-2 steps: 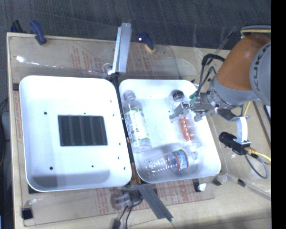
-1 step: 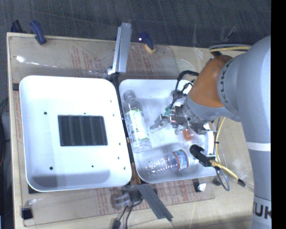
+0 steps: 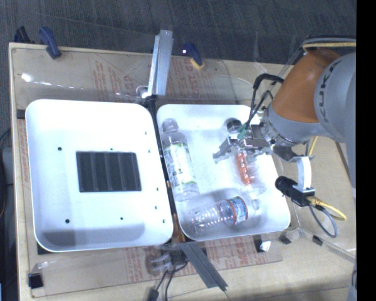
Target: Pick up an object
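Note:
The right bin (image 3: 272,215) holds three clear plastic bottles. One with a green label (image 3: 177,162) lies along the bin's left wall. Another with a blue label (image 3: 222,212) lies across the front. A third with an orange label (image 3: 245,169) lies at the right, cap end toward the back. My gripper (image 3: 237,145) hangs low over the cap end of the orange-label bottle, touching or just above it. Whether it holds the bottle is not visible.
The left bin (image 3: 44,130) holds a dark ribbed rectangular block (image 3: 108,171) near its middle. A metal divider bar (image 3: 158,64) rises between the bins at the back. Cables and a black connector (image 3: 293,190) hang by the right bin's right rim.

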Available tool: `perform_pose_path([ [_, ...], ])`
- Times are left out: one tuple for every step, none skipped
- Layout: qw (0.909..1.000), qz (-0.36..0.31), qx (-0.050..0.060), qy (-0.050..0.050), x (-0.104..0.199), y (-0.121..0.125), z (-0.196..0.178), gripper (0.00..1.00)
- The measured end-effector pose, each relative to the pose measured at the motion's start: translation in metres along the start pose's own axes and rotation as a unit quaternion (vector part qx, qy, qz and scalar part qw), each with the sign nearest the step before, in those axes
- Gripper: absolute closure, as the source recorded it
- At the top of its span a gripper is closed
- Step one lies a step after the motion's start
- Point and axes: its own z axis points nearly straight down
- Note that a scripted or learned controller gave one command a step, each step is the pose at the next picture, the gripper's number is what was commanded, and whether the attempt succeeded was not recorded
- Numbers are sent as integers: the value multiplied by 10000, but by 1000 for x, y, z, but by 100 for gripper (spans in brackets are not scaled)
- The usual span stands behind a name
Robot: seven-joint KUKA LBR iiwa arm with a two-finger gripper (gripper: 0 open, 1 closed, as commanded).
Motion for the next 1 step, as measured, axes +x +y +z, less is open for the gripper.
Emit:
perform_pose_path([
  [9996, -278, 1, -4, -10, 20, 23, 0],
])
